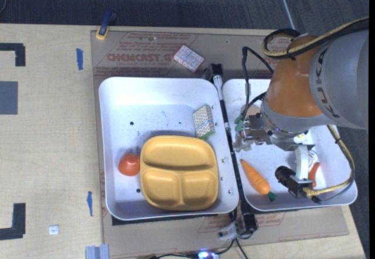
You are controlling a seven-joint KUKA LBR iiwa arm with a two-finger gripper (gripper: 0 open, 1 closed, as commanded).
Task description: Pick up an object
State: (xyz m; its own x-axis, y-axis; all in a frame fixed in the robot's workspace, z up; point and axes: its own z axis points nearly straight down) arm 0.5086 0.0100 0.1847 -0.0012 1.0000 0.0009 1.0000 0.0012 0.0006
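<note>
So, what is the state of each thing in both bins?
yellow plate: flat in left bin, compartments up
red ball: beside the plate's left edge
patterned packet: lying by left bin's right wall
carrot: lying flat in right bin, not gripped
gripper: low over right bin, near left wall

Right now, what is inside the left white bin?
The left white bin holds a yellow plastic divided tray, a small red-orange ball at its left edge, and a speckled packet by the right wall. The tray covers the floor beneath it, so anything there is hidden.
</note>
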